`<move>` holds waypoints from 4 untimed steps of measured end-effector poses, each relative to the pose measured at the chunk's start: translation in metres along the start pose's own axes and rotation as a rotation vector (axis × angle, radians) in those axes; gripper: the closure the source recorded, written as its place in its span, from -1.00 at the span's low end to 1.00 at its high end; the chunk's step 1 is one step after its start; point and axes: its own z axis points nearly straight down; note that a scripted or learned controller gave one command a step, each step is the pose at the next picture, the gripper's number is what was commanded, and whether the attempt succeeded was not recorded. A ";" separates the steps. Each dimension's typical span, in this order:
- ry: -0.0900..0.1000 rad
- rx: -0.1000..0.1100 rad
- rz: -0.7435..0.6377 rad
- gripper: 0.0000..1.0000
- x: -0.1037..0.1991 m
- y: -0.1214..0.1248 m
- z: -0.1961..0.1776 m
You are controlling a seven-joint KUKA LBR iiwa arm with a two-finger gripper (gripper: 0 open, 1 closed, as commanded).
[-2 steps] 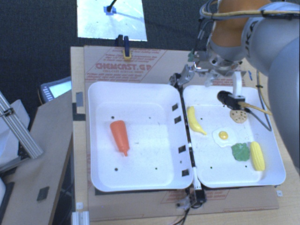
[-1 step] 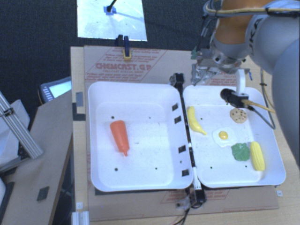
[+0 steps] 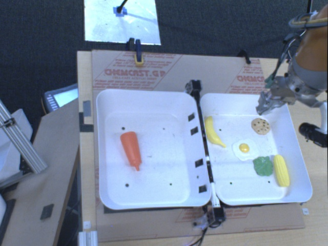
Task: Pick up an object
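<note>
My gripper [image 3: 266, 105] hangs over the far right part of the right bin [image 3: 230, 199], just above and left of a round cookie [image 3: 260, 126]. Nothing shows between its fingers. In the same bin lie a yellow banana [image 3: 213, 131], a fried egg [image 3: 244, 149], a green leafy piece [image 3: 263, 166] and a yellow corn cob [image 3: 281, 170]. An orange carrot [image 3: 131, 149] lies in the left bin [image 3: 148, 99].
A black divider [image 3: 201, 137] runs between the two bins. A clamp [image 3: 137, 52] sits at the bench's far edge. A shiny plate [image 3: 122, 13] lies behind the bench, and a metal rail [image 3: 18, 137] stands at the left.
</note>
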 end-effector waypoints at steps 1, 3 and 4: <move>0.004 0.009 -0.003 1.00 -0.044 -0.097 0.022; 0.008 0.002 -0.024 1.00 0.120 -0.084 0.020; 0.011 -0.007 -0.025 1.00 0.205 -0.091 -0.075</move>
